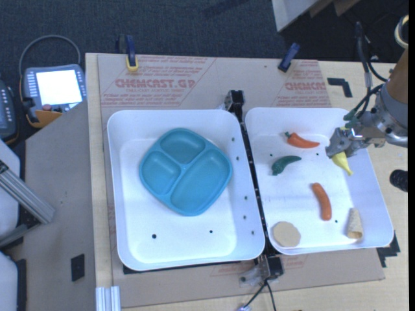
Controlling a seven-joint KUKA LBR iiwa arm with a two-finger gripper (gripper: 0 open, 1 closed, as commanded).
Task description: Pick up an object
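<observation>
- Arm enters from the right; gripper (342, 149) sits over the upper right part of the right bin (371, 180)
- A small yellow piece (343, 162), probably a toy pepper or banana, pokes out just below the gripper, touching or nearly so. Cannot tell whether the jaws are spread or clenched, nor whether the piece sits between them
- Other candidates in the right bin: orange pepper (301, 140) near the top, green pepper (284, 164) below it, sausage (321, 201) mid-bin, round cookie (286, 234) at the lower left corner, tan wedge (354, 223) by the lower right wall
- Handling, judged: all look like small plastic play food, so light, stiff and smooth; likely to slip or roll under a poor pinch. Not fragile
- Grip points, judged: take the peppers and sausage across the narrow middle; the cookie lies flat and offers little edge; the wedge is close to the wall, leaving scant jaw room
- Left bin (130, 238) holds a blue divided tray (186, 171), set apart from the small items
- Surface: bins are smooth white plastic with low walls, on a brown board over the counter (65, 173). Items are well apart, so approach from above looks open
- A tablet (57, 87) rests at far left
</observation>
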